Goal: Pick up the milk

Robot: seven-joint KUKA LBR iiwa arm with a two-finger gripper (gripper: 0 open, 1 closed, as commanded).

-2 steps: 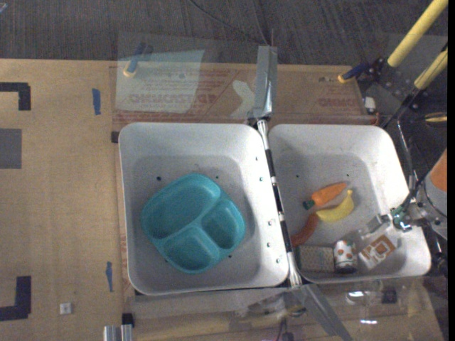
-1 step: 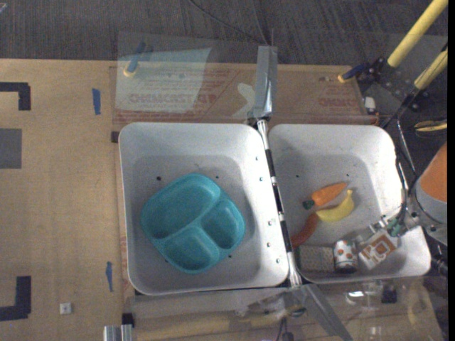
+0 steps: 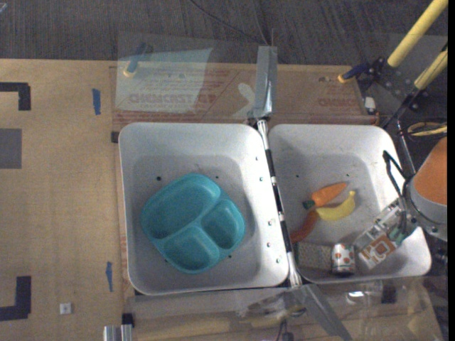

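Claw point(image 3: 395, 227) low in right white bin point(image 3: 313, 142), near corner; grip state unreadable. Small white-and-brown milk carton point(image 3: 375, 247) lies tilted beneath it, against bin wall. Your risk: wall blocks clean closure, carton slips or tips toward small red-patterned can point(image 3: 343, 258) beside it.

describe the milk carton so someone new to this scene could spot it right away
Look in the right-hand white bin, down in its lower right corner under the grey arm's gripper. The small boxy white milk carton with an orange-brown square lies tilted there. Unlike the round red-spotted can beside it, it has flat sides.
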